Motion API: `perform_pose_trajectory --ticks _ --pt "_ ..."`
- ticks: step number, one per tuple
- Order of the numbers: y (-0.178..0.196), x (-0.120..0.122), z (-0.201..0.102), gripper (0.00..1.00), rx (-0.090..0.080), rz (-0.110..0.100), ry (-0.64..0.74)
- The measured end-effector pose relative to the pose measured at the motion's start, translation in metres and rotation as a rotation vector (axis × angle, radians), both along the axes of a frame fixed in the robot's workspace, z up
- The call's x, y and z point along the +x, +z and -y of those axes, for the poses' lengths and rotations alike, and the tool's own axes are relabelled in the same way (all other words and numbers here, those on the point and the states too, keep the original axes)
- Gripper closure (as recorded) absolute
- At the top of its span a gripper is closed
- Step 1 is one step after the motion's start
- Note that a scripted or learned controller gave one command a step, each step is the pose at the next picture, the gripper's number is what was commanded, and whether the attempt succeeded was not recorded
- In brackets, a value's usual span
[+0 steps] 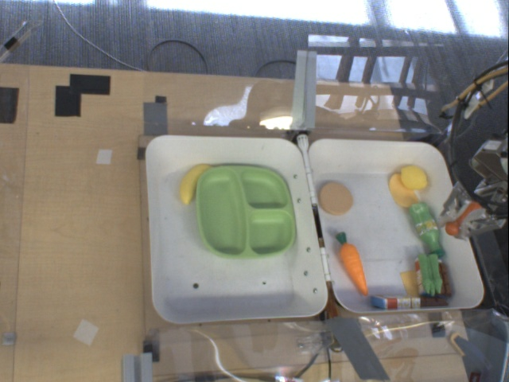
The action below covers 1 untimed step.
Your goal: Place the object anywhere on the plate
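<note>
The tool (465,217) hangs at the right bin's edge, grip state unclear, beside a green plastic bottle (425,222); green divided plate (242,210) sits left.

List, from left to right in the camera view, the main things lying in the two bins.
Yellow banana → green plate → tan round disc → carrot → yellow lemon
</note>
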<state>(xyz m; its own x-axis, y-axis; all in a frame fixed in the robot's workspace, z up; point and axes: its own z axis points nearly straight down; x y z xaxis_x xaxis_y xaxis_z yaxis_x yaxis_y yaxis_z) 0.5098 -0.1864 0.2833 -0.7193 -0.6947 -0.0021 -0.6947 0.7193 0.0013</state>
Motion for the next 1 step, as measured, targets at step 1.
perform_pose_trajectory --ticks 1 --pt "0.1277 0.0610 0.0187 1.00 -0.008 0.020 0.019"
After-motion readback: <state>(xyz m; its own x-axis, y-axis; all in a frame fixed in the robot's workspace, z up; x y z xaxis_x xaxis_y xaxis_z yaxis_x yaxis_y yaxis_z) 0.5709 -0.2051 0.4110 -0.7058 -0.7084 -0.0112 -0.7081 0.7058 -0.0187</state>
